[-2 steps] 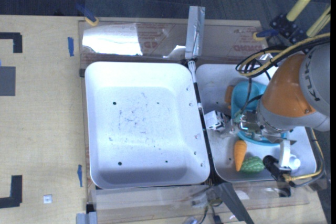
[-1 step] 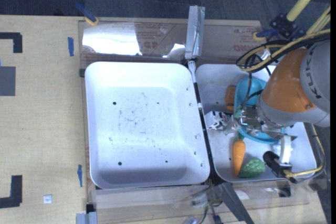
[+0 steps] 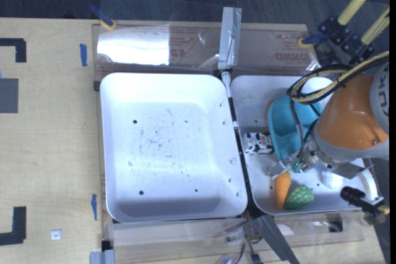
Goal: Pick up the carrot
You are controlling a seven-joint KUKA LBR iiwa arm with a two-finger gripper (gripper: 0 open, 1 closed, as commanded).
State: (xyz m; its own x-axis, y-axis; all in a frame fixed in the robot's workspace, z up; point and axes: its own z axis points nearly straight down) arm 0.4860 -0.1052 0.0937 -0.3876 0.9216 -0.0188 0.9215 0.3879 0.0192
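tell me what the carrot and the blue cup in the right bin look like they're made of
The carrot: probably moulded plastic or rubber, judging by its even orange colour and smooth, matte surface. The blue cup: likely hard plastic, with a uniform turquoise colour, a thin wall and a slight sheen. The view cannot confirm either material.

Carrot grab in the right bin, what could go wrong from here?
1. The carrot touches a green knobbly toy; the end effector, just above it, may catch the toy instead or as well.
2. The carrot lies near the right bin's front wall, leaving little room on that side.
3. A blue cup sits right beside the wrist and may get knocked.
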